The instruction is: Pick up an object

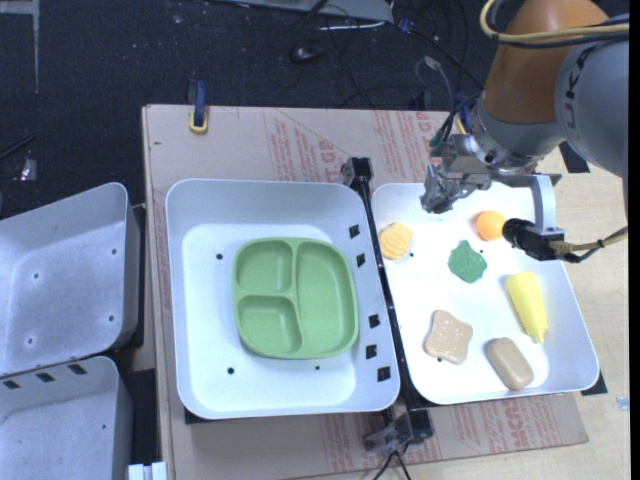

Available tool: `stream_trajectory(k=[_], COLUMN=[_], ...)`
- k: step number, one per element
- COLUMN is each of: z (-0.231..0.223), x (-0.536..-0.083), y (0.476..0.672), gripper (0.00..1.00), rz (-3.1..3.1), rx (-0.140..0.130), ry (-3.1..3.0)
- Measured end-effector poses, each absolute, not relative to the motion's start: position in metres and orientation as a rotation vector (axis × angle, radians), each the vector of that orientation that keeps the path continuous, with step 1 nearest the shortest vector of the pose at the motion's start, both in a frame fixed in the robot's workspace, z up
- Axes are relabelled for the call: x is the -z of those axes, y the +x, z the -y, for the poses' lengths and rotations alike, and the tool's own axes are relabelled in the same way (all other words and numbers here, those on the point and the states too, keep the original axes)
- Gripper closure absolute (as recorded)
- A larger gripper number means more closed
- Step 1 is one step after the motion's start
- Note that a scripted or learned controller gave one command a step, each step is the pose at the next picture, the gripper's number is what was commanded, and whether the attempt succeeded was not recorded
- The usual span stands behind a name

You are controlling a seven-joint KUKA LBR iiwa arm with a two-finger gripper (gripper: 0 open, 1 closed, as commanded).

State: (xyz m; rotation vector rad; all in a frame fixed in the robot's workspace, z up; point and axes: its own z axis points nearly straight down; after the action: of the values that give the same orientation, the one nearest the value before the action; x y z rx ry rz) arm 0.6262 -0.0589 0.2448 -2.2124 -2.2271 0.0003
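Claw over right bin's far edge — finger spread cannot be told, nothing seen held. Nearest target: ridged yellow piece, just left. Advise centring above it, descending straight — avoid bin wall.

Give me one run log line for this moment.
claw: over right bin's back, holding nothing | nearest: yellow shell, orange ball | left bin: green tray

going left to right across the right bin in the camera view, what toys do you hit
yellow ridged piece → toast → green piece → orange ball → tan oval → yellow corn-like piece
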Motion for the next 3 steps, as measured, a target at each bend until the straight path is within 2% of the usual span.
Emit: stream_trajectory(k=[1, 3], z=[0.011, -0.089], x=[-0.241, -0.228], y=[0.626, 0.602], gripper=[1.0, 1.0], rz=[2.228, 2.228], rx=[0.0, -0.001], ry=[-2.212, -2.21])
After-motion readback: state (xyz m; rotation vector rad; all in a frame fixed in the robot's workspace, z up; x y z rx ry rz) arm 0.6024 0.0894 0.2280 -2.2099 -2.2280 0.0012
